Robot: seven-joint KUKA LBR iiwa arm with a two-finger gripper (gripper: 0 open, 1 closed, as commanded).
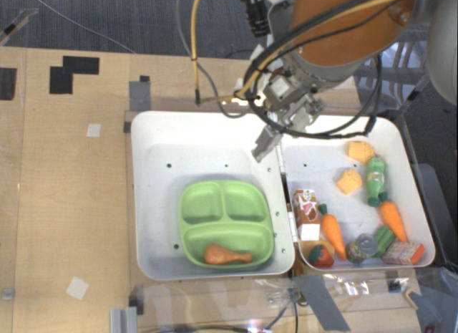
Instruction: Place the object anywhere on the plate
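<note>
Camera view looks down on two white bins side by side. Gripper (pixel 270 140) hangs over the far part of the dividing wall between them, fingers pointing down and left. Cannot tell how far open it is; the fingers read as one grey wedge with nothing visible between them, touching nothing I can make out.

Left bin (pixel 154 203) holds a green plate (pixel 226 222) with three sections. A chicken drumstick (pixel 227 255) lies in the near section, fully inside the rim, well apart from the gripper.

Right bin (pixel 401 145) has a clutter of toy food:
- two yellow corn pieces (pixel 360 152) and (pixel 349 180) at the far side, near each other
- green bottle (pixel 375 180) just right of the corn
- carrot (pixel 393 220) near the bottle's near end
- second carrot (pixel 333 233) toward the left wall
- small carton (pixel 306 207) against the dividing wall, just left of that carrot
- tomato (pixel 321 255) at the near left corner
- grey can (pixel 363 246) and a pink box (pixel 403 253) along the near wall, a green vegetable (pixel 384 238) between them

Orange band of the arm (pixel 343 6) sits at the top, cables looping around it.
</note>
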